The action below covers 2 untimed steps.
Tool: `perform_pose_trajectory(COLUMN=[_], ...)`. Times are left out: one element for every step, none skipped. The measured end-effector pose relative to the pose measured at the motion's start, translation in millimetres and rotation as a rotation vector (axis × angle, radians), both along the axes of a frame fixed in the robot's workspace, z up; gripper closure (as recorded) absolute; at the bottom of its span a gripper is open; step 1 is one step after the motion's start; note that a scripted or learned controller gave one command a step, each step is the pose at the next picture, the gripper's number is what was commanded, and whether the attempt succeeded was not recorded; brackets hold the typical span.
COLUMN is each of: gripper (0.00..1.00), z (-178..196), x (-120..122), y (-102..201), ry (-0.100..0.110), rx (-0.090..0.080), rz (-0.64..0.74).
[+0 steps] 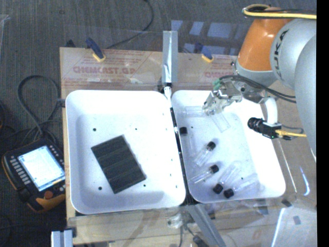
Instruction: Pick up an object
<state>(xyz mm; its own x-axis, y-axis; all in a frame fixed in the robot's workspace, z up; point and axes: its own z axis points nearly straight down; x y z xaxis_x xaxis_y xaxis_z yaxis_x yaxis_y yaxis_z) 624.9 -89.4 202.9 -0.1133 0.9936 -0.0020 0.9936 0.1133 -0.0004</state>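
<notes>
Plainly the move turns on one relation: the gripper (218, 101) sits over the far part of the right bin (277, 189), while the clear plastic tubes with black caps lie nearer the camera, toward the near edge of that bin. Nearest to the gripper is a capped tube (204, 152) about mid-bin, its long axis running diagonally, cap at the far-right end and body trailing near-left; a second tube (206, 172) lies just nearer, on much the same slant; a loose cluster of tubes (234, 181) rests by the near-right corner, overlapping one another. A small black cap (182, 130) lies apart by the bin's left wall.

The arm comes in from the right, its orange band (259, 40) high over the far right of the desk (118, 68), the wrist bent down and leftward so the gripper points into the bin's far end. Whether it is released or clenched I cannot tell — its tip blurs against the white bin and some clear plastic beneath it; nothing can be made out in its grasp.

The left bin (82, 102) holds a dark ribbed rectangular pad (118, 163), lying flat and turned at an angle — well apart from the gripper, across the divider.

My judgement: the diagonal mid-bin tube is the likeliest pick, calling for a short travel nearward and a grip across its slant.
</notes>
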Motion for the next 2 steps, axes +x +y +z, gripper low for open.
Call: perform_pose_trajectory(gripper=[1.00,1.00], z=[8.4,16.9], x=[0.2,0.6], y=[0.2,0.5], ry=[0.001,0.002], rx=[-0.002,-0.004], rz=[0.001,0.003])
